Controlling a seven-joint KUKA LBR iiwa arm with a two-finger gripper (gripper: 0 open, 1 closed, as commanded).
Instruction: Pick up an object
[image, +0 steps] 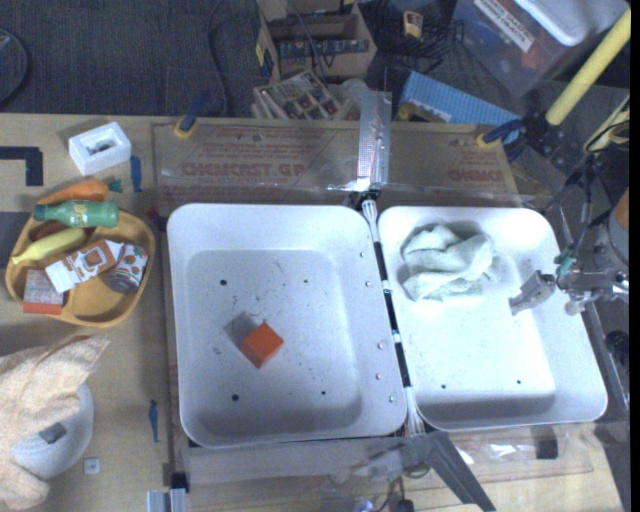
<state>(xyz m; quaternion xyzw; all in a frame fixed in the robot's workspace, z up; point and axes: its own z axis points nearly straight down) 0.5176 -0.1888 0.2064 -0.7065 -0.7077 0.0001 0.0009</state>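
Note:
An orange cube (263, 343) lies in the left white bin (200, 240), a little left of its middle, with a small grey shadow beside it. A crumpled white cloth (447, 262) sits in the back left part of the right bin (500, 400). My gripper (530, 292) hangs at the right bin's right edge, to the right of the cloth and apart from it. It is far from the cube, and I see nothing held in it.
A yellow bowl (110, 310) with toy food stands left of the bins, and a small white box (100, 148) lies behind it. A beige cloth (45, 395) lies at the lower left. Clear plastic panels (260, 160) stand behind the bins.

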